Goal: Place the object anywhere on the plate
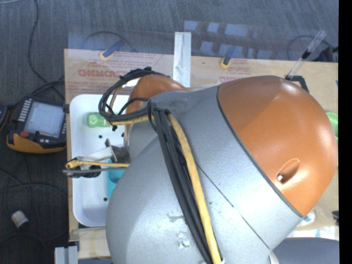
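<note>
Reaching over the left bin (82,202), I cannot tell my hand's state; a green object (94,120) lies at its far end, and my bulk hides any plate, risking a blind misplacement.

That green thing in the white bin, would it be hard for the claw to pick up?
Hard to say. The green thing looks small with a printed label, so probably light. It lies near the white bin's wall, which may crowd a grab. The arm hides most of it, so stiffness is unclear.

Bright, even light — sharp; mild glare
</note>
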Robot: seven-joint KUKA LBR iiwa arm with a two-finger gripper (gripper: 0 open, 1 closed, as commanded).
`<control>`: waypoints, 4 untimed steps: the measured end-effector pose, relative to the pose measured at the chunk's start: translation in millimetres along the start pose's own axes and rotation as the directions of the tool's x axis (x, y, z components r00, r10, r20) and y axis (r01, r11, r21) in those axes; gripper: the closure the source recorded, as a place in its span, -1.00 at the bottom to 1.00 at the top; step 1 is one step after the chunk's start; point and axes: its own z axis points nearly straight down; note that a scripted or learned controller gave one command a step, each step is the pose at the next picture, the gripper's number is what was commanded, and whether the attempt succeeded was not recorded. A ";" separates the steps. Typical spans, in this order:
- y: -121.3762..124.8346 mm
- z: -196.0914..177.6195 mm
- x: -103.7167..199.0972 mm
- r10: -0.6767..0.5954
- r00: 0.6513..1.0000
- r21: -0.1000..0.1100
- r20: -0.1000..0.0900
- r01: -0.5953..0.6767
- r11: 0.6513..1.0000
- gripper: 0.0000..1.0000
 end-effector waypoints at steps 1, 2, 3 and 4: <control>0.0 -0.2 0.1 0.001 1.000 0.000 0.000 -0.001 1.000 -1.00; 0.0 -0.2 0.1 0.002 1.000 0.000 0.000 -0.002 1.000 -1.00; 26.7 -25.5 -7.1 0.029 1.000 0.001 0.000 -0.029 1.000 -1.00; -13.7 62.5 8.7 -0.059 0.998 -0.003 -0.019 0.059 0.998 -1.00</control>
